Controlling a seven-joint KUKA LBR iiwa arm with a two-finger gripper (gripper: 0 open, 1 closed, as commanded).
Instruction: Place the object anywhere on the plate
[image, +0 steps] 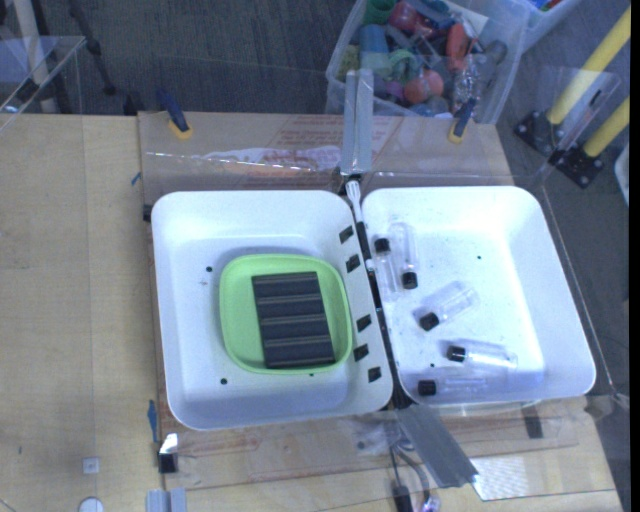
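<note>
A light green square plate (232, 300) lies in the left white bin (180, 260), toward its front middle. A dark grey ridged block (292, 320) rests flat on the plate, covering most of its centre and lying slightly askew. In the right white bin (520, 250) lie several clear vials with black caps: one upright-looking near the divider (403, 255), one slanted in the middle (445, 305), and one lying toward the front (480, 353).
A raised divider with black tabs (362, 290) separates the two bins. Behind the bins stands a clear tote of colourful toys (430, 55). A metal bracket (355, 120) rises at the back centre. Grey tape (435, 445) and cables sit in front.
</note>
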